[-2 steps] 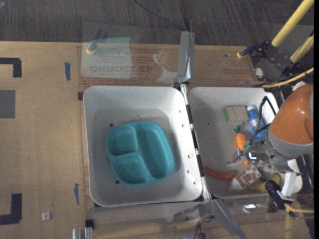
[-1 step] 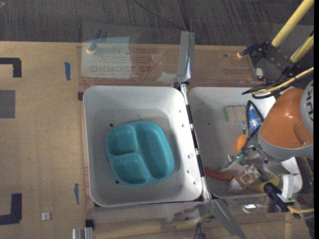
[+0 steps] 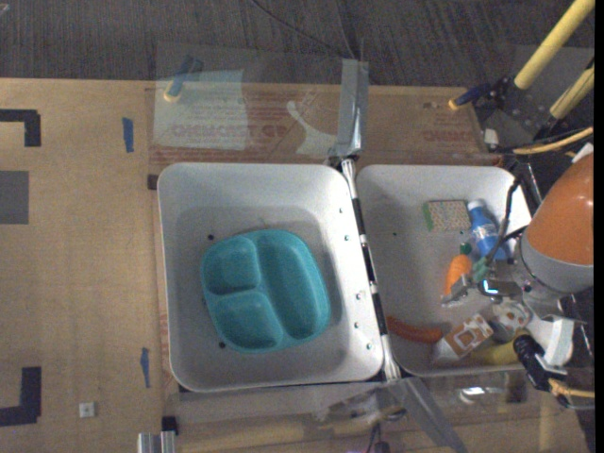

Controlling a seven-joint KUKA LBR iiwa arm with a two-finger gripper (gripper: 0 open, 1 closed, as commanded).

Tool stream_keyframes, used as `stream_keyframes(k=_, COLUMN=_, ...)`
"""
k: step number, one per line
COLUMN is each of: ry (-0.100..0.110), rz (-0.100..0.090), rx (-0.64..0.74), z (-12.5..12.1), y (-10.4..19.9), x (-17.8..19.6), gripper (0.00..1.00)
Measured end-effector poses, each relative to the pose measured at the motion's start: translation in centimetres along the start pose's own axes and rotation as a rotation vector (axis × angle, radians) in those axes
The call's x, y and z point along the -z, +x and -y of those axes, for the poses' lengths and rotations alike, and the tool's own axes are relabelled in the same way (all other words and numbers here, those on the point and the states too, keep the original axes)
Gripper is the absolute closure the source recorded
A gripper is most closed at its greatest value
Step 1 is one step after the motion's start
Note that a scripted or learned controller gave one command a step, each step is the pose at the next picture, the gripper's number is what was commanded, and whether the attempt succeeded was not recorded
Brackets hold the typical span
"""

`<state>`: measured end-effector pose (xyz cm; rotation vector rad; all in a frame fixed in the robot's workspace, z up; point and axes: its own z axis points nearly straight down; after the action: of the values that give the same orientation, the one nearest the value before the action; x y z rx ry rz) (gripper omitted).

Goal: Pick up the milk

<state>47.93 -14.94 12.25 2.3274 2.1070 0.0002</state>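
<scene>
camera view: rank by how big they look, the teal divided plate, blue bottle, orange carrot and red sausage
1. Teal divided plastic plate, by far.
2. Blue bottle with white cap.
3. Long red sausage and small orange carrot: too close to rank.

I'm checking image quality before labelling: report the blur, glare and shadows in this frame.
Camera view: soft throughout, so the small items in the right bin blur together; the teal divided plate casts a faint shadow on the left bin; the clear plastic sheet taped behind the bins shows pale glare; the orange band is slightly overexposed.
</scene>
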Motion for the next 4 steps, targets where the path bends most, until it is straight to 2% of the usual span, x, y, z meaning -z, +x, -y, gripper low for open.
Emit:
stream_keyframes(k=1, ry=0.000, rz=0.000, rx=0.033, z=-2.0, y=0.2, x=-0.1, gripper=0.00)
stream_keyframes(k=2, ry=-0.006, rz=-0.003, rx=0.302, z=-0.2, y=0.5, x=-3.4, gripper=0.00)
stream_keyframes(k=3, ry=-0.002, rz=0.000, rx=0.477, z=0.0, y=1.0, x=12.7, gripper=0.00)
stream_keyframes(k=4, ry=-0.001, rz=-0.001, rx=0.618, z=-0.3, y=-2.7, x=-1.1, gripper=0.00)
